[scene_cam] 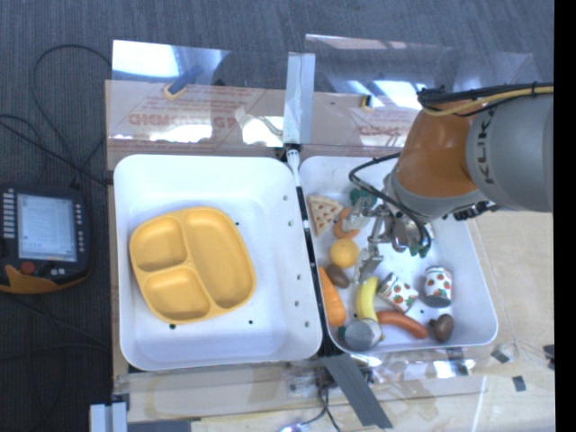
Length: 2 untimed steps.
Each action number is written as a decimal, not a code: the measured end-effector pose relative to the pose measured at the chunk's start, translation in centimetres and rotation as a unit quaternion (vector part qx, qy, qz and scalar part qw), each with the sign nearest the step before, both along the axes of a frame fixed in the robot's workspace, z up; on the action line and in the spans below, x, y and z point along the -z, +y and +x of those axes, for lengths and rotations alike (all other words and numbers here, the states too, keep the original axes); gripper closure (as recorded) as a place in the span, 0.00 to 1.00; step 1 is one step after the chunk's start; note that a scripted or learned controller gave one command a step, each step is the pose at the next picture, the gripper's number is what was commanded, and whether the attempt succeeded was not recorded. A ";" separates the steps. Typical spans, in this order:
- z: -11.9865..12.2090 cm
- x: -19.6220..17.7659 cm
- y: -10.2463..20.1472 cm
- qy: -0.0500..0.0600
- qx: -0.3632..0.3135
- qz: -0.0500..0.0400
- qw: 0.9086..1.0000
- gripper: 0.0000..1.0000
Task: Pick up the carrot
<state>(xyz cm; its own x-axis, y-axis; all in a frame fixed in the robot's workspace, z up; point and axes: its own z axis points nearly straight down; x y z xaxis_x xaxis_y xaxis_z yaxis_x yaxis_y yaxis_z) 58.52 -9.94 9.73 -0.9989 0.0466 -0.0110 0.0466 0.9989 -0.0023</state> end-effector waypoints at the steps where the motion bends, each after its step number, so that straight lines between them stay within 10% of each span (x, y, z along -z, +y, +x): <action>1: 2.0 0.3 0.0 -0.006 0.138 0.003 0.990 0.00; 2: 2.3 -1.1 -0.2 -0.013 0.137 0.001 0.990 1.00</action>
